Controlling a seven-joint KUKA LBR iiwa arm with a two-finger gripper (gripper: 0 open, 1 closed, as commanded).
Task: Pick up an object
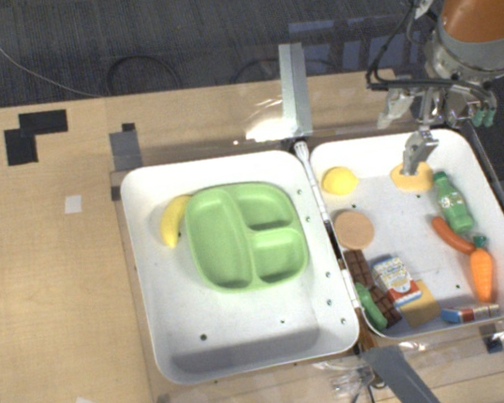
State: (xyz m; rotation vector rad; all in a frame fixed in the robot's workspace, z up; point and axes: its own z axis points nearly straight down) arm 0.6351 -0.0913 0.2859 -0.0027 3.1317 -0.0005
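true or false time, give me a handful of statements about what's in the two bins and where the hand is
1. The green divided tray lies in the left bin. True.
2. The banana lies in the right bin. False: it is in the left bin, at the tray's left edge.
3. The hand is over the right bin, above a flat yellow piece. True.
4. The two carrots lie near the left bin's far wall. False: they lie along the right bin's right side.
5. The green bottle lies in the right bin. True.
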